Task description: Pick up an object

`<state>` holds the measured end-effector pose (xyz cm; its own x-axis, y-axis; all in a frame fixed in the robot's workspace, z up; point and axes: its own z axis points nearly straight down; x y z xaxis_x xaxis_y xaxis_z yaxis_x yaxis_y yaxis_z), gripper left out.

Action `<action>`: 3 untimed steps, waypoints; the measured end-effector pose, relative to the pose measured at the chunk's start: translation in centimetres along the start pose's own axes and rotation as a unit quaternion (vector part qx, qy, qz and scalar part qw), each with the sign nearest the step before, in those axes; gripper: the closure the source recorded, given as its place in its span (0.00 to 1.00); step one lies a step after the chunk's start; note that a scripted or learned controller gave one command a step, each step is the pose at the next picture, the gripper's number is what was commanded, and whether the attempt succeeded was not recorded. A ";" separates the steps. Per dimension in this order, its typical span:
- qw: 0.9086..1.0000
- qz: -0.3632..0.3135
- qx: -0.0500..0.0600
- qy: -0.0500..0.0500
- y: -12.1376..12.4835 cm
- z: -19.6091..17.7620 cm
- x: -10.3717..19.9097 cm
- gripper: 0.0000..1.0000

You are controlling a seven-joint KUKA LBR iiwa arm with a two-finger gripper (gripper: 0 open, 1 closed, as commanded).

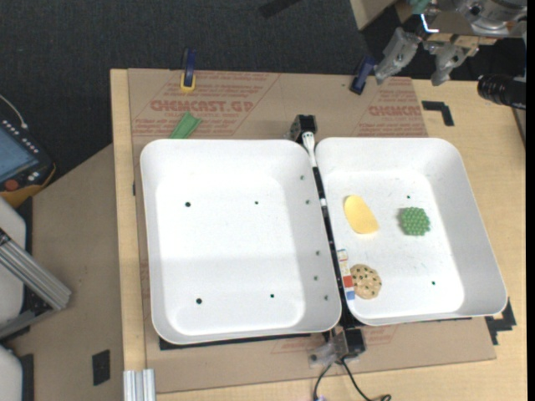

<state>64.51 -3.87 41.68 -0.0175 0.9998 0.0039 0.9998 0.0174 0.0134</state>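
Cookie (364, 281) lies at the near left of the right bin (468, 190), beside a yellow piece (361, 215) and a green ball (413, 220), probably light, stiff and flat, best pinched across its edges by the spread, empty gripper (420, 59) high above.

The brown board (251, 98) under the bins carries red print. At its upper left the word reads roughly "CHEMCAST GP", with smaller lines beneath too small to read. The same print recurs at the upper right, partly covered and unreadable.
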 end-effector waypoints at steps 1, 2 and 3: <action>1.000 0.001 -0.002 0.001 0.6 -11.4 12.7 0.00; 1.000 0.005 0.007 -0.001 -4.1 -12.0 17.8 0.00; 1.000 0.004 0.008 -0.001 -8.6 -11.9 26.4 0.00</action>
<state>55.25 22.32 53.54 -0.0103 0.9999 0.0017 0.9999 0.0103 -0.0031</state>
